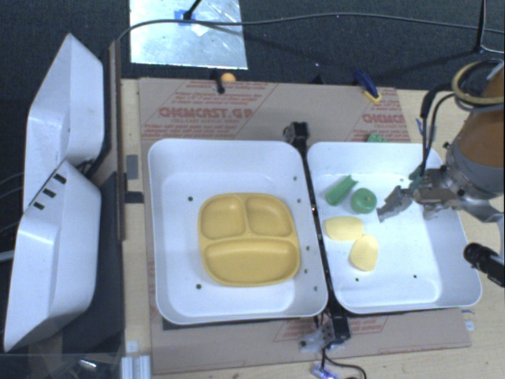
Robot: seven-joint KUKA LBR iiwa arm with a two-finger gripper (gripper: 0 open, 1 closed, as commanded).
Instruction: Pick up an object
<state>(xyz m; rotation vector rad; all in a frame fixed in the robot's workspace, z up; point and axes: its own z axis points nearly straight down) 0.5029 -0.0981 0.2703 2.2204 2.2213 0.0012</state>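
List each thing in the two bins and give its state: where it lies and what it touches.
Yellow tray: flat in left bin, nothing in it.
Green stick: lying in right bin.
Green ball: beside the stick.
Two yellow pieces: lying flat, close together.
Tool: above right bin, right of the ball.

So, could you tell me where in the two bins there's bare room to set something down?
In the right bin, the near strip and the floor under the gripper are bare. Its far-left part is crowded: green piece, green ball and two yellow pieces. In the left bin, the tray fills the middle, leaving the far strip and side margins.
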